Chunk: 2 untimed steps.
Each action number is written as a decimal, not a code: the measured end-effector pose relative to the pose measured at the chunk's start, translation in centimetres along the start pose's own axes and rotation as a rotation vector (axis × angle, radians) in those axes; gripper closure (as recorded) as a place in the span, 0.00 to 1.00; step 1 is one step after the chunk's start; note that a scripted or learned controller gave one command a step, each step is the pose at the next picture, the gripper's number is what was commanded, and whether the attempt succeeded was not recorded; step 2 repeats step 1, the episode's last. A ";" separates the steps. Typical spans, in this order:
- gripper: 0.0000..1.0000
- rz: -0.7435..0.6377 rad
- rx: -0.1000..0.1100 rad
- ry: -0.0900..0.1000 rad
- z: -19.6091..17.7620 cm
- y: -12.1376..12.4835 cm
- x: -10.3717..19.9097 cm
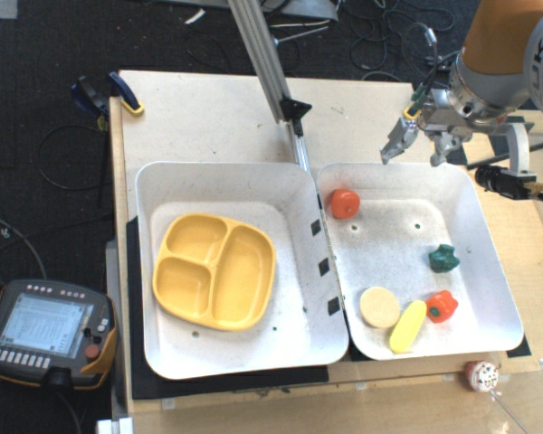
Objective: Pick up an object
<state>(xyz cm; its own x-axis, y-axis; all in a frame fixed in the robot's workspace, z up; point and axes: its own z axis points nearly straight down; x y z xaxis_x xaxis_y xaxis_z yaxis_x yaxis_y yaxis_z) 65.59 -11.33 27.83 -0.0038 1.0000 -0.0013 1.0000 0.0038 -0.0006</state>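
Observation:
The right bin (489,242) holds a red-orange tomato (345,203) near its back left, a small green piece (443,259) at the right, a red pepper (442,306), a yellow banana (407,325) and a pale round disc (378,306) near the front. My gripper (414,152) hangs over the bin's back rim, behind and to the right of the tomato. Its two fingers stand apart, open, with nothing between them.
A yellow divided plate (215,269) lies in the left bin (149,197). A slanted metal pole (262,48) comes down to the seam between the bins. A teach pendant (45,333) sits front left, a clamp (118,93) back left, and a small ball (480,375) front right.

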 end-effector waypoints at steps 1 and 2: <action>0.00 0.009 -0.008 -0.003 -6.2 -0.6 -6.0; 0.00 0.009 -0.008 -0.003 -6.2 -0.6 -6.0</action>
